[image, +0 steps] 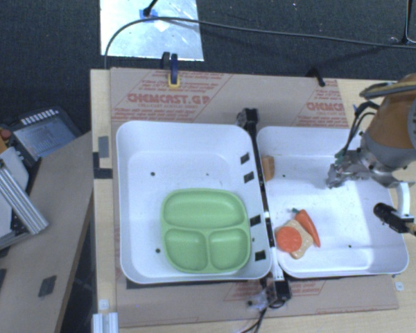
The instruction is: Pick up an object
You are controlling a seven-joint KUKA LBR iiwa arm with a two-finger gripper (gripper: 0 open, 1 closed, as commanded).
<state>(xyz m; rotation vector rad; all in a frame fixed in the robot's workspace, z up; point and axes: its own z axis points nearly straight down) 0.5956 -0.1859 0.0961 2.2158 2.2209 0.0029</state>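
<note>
In the right bin (353, 248), near its front left corner, an orange carrot (308, 227) lies beside a round red-orange piece (287, 238). Both rest on a flat tan slice (300, 249). A small brown block (267, 166) sits against the bin's left wall. My gripper (335, 177) hangs low over the middle back of the right bin, up and to the right of the carrot and apart from it. Nothing shows in its grasp. The arm's grey wrist and orange band (395, 127) rise to the right.
The left bin (173, 151) holds a green three-compartment plate (204, 229) at its front. A black divider (256, 179) runs between the bins. A black part of the arm (394, 217) sticks out over the right bin's right rim.
</note>
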